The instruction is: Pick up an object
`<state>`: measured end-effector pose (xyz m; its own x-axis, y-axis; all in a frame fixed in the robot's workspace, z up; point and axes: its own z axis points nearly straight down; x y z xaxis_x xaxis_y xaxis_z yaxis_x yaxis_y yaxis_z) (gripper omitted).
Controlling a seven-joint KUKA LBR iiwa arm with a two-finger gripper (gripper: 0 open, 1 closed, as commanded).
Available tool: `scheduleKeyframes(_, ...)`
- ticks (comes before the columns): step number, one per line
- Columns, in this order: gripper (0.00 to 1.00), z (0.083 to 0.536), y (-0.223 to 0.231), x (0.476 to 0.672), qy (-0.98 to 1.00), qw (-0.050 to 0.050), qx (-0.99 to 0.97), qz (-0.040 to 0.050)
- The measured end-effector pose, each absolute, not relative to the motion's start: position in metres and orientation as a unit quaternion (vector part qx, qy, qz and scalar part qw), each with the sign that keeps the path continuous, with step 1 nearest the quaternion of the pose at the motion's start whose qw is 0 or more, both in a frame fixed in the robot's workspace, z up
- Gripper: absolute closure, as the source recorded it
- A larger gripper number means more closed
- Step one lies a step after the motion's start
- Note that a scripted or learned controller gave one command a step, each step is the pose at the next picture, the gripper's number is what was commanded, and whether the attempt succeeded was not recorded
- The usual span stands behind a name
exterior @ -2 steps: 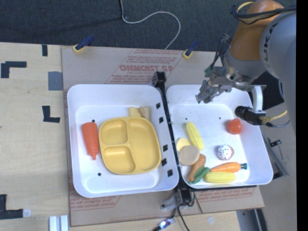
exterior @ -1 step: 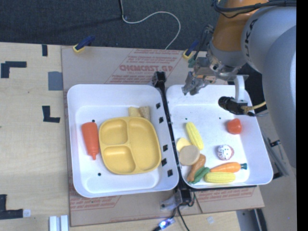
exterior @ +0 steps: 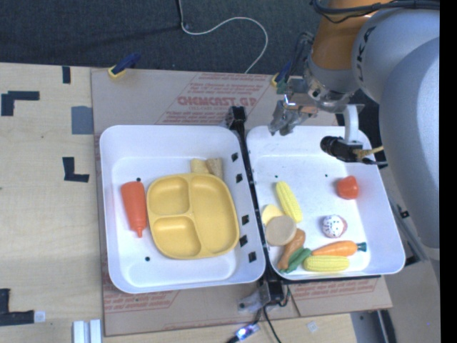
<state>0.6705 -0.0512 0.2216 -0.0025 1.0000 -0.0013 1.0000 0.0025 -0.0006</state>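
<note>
We look down at a slant on two shallow white bins set side by side on a cardboard sheet; the left bin (exterior: 114, 191) holds a yellow divided tray (exterior: 191, 215), with an orange carrot (exterior: 133, 207) lying lengthwise just beside its left edge and a pale scrap of something, too small for us to name, touching its top edge. The right bin (exterior: 385, 259) gathers the likely targets, most of them crowded toward its near-left corner: a corn cob (exterior: 288, 201) lying on a slant, a tan round piece (exterior: 280, 230) just below it, a second corn cob (exterior: 326, 264) along the front wall with an orange carrot with a green top (exterior: 337, 248) touching it from above; a speckled white ball (exterior: 333, 226) and a small red tomato-like piece (exterior: 348, 187) sit apart, toward the right. The grey arm reaches in from the right, and its gripper (exterior: 284, 122) hangs above the far-left corner of the right bin, with nothing between its fingers; they appear slightly parted, though we cannot tell for certain. We judge nothing has been picked up yet; the isolated red piece and ball look easier to take than the crowded pile.
</note>
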Motion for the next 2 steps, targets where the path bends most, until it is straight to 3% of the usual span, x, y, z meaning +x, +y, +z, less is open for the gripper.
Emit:
scheduleKeyframes(1, 1.0, 0.233, -0.047, 0.662, 0.707, 0.0, 0.707, -0.0006)
scheduleKeyframes(2, 1.0, 0.215, -0.048, 0.655, 0.707, 0.0, 0.707, -0.0016)
